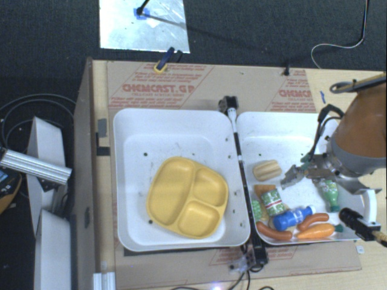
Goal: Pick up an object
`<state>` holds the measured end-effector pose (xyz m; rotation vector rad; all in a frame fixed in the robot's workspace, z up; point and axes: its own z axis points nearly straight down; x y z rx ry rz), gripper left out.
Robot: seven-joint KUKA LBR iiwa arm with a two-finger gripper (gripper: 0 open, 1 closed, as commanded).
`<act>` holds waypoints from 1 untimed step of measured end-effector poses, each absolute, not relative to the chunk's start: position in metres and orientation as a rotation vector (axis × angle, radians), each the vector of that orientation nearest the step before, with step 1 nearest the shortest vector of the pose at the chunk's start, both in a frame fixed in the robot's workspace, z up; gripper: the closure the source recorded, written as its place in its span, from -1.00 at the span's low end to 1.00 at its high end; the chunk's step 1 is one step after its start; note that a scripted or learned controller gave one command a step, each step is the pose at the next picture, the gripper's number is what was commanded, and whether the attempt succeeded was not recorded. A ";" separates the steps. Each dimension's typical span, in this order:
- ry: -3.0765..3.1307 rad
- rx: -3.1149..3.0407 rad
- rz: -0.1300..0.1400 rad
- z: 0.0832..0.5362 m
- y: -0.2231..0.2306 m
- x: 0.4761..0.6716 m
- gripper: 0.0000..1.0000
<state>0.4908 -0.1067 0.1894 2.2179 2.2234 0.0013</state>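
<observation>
— Closest in, what's along the near edge?

— Left bin (130, 162) holds a yellow tray (187, 196) with three compartments, lying flat toward the bin's near side. Nothing sits on it.

— And next to that?

— Right bin (272, 125), touching the left one along a dark divider. Its far half is bare white. Objects crowd the near-left corner: a tan bun (266, 170) just right of the divider, a small can (273, 202) with a green and white label below it, then a blue bottle (291, 217), with two carrots (314, 226) and a sausage (272, 234) along the near wall. A green bottle (330, 193) stands a little further right.

— Where's the gripper?

— Gripper (292, 175) reaches in from the right, low over the right bin, just right of the bun and above the can. Its fingers are spread a little, with nothing between them. The arm's orange band (363, 122) is behind it.

— Anything else on the surface?

— Brown cardboard (181, 86) under both bins.
</observation>
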 end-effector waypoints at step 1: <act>2.222 2.214 0.012 0.088 -0.090 0.521 -1.00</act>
